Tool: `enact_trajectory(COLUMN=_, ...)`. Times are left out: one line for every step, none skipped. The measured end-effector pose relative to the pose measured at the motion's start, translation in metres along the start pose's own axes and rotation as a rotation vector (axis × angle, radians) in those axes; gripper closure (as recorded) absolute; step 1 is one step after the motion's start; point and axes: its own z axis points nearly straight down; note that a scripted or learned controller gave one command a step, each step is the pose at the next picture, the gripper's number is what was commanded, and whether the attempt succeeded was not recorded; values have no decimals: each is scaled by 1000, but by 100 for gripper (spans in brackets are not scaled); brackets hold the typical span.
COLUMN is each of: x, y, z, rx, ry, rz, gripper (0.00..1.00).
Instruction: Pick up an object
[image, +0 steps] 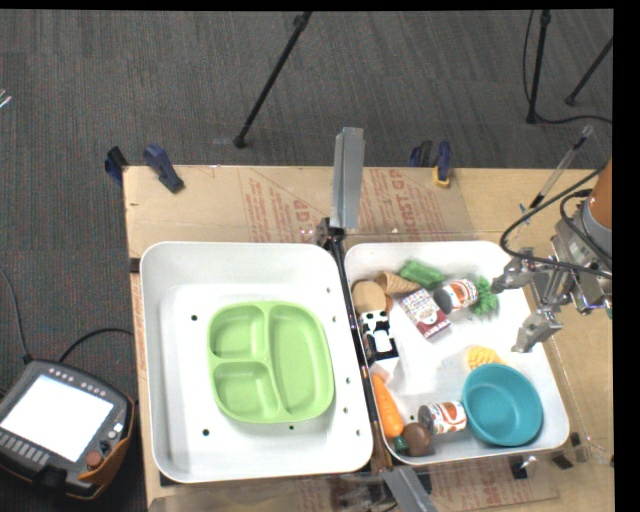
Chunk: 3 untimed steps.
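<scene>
A: Gripper (533, 312) hangs over the right bin (552, 385), fingers spread, holding nothing. Yellow toy (484, 356) sits just beside the bowl (503, 404).

B: I'd drop straight down, straddle that toy, dodge the bowl rim, then close.

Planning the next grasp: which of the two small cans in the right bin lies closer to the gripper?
The upper can, lying beside the green leafy toy, is closer to the gripper. The other can lies at the bin's front edge, left of the teal bowl.

Red print on the cardboard sheet (400, 205) under the bins is too blurred to read.
</scene>
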Motion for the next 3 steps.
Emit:
enact_trajectory(x=-54, y=-3, z=165, rx=0, ry=-4, rz=-72, gripper=0)
enact_trajectory(x=-55, y=45, z=170, rx=4, ry=-13, rz=-82, gripper=0)
enact_trajectory(x=-66, y=89, z=169, rx=6, ry=-18, rz=-170, gripper=0)
